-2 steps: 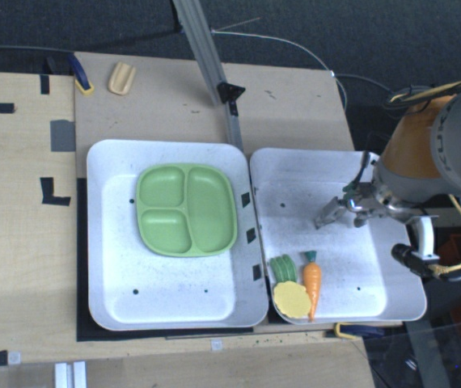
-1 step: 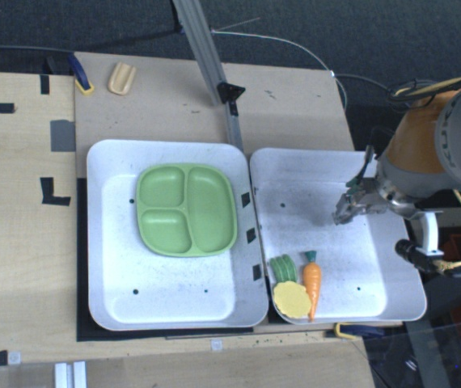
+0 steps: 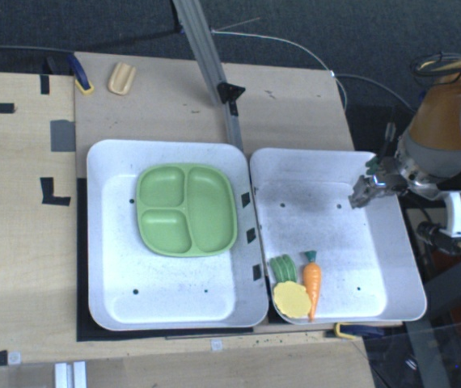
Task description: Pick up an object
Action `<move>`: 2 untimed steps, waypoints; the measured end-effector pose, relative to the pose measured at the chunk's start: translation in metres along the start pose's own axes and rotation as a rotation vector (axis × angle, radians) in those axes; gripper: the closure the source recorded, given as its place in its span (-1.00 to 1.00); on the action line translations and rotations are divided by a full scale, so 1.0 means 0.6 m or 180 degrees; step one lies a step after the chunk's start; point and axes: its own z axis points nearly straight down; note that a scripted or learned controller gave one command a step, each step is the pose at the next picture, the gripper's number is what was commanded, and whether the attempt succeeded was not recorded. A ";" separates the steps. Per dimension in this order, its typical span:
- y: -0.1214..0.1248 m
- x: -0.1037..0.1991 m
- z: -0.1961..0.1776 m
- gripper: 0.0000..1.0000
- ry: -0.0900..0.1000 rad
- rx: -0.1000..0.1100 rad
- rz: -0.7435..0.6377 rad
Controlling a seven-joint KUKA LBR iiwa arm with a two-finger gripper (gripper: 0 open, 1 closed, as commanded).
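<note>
Two white bins sit side by side on the table (image 3: 20, 217). Your pincer (image 3: 365, 191) hovers at about three o'clock, over the right bin (image 3: 392, 249) near its upper right edge, holding nothing you can see; whether its fingers are spread or closed, you cannot tell. The pickable toys, a carrot (image 3: 312, 285), a yellow piece (image 3: 292, 299) and a green one (image 3: 282, 268), cluster at six o'clock in that bin's lower left corner (probably where they slid). A green divided plate (image 3: 188, 209) lies in the left bin (image 3: 101, 297).

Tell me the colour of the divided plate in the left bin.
Light green: the three-compartment plastic plate shows plainly in the camera view.
</note>
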 end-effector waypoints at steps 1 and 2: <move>-0.013 -0.002 -0.081 1.00 0.0001 0.0001 0.0000; -0.012 -0.001 -0.114 1.00 0.0004 0.0009 -0.0002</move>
